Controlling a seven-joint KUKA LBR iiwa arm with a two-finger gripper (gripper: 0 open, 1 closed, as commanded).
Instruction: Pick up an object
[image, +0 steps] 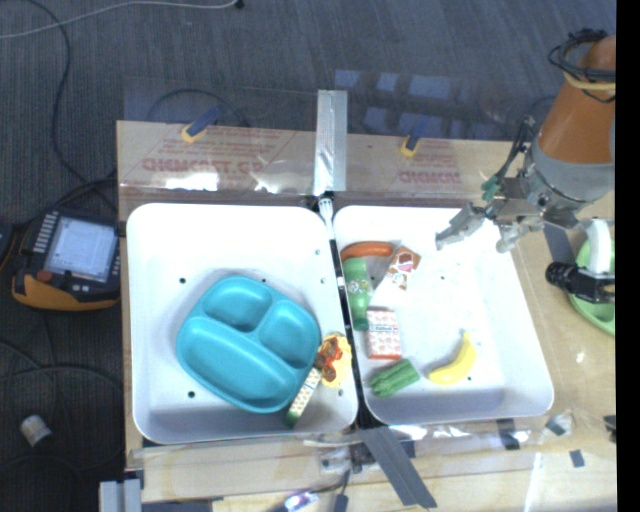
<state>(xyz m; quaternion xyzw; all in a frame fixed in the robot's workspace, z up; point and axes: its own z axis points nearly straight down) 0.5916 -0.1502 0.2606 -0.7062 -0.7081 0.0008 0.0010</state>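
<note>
My gripper (478, 233) hangs over the back right part of the right bin (500, 300), fingers spread open with nothing between them. Along that bin's left side lie an orange sausage (365, 249), a green bottle (357, 296), a small red and white packet (402, 265) and a red and white box (383, 333). Nearer the front are a green vegetable (395, 377) and a yellow banana (453, 362). All of them are to the left of and in front of the gripper, apart from it.
The left bin (160, 250) holds a blue divided plate (250, 340), a yellow-orange toy (332, 357) and a small yellow-green strip (303, 396) by the divider. A green object (590, 290) sits on the bench right of the bins. A teach pendant (70, 258) lies on the floor at left.
</note>
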